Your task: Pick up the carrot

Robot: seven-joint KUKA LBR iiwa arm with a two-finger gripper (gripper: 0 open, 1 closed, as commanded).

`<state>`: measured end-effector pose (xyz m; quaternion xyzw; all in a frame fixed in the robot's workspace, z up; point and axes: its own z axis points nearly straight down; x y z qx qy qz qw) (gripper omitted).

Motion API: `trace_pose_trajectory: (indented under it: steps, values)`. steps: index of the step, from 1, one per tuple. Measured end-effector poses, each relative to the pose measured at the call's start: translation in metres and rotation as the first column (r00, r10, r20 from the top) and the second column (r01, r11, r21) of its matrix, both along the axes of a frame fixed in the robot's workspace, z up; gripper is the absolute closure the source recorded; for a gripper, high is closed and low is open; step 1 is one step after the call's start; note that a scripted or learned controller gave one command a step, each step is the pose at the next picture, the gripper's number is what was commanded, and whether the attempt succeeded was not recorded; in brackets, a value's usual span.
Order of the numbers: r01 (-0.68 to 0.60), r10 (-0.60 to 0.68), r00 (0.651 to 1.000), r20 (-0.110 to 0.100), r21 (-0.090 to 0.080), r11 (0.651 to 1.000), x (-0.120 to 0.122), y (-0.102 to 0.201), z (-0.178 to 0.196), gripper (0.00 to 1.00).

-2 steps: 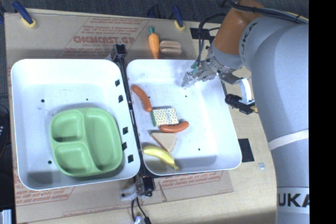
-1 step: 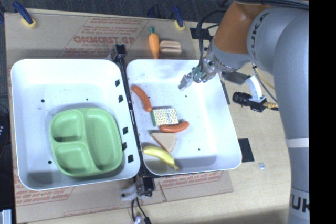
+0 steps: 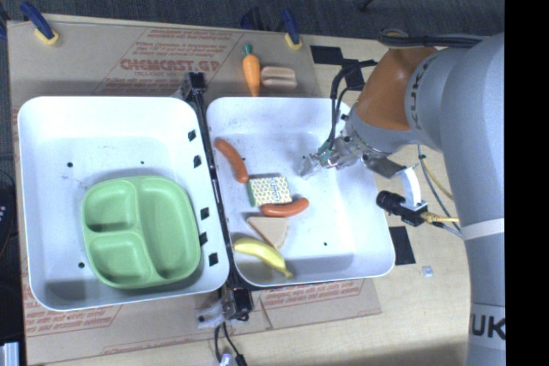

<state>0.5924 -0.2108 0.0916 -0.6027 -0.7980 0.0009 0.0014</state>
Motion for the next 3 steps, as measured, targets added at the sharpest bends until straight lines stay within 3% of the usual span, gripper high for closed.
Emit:
trace_pose_trajectory:
  steps: [1,2,3]
  values:
    - [-0.185,0.185,0.983,0.0,0.002,0.983,-0.044,0.059,0.059,1.0]
    - [-0.142,0.142,0.99,-0.001,0.001,0.99,-0.067,0.135,0.1,1.0]
    - [-0.007,0.007,1.0,-0.002,0.0,1.0,-0.117,0.207,0.1,1.0]
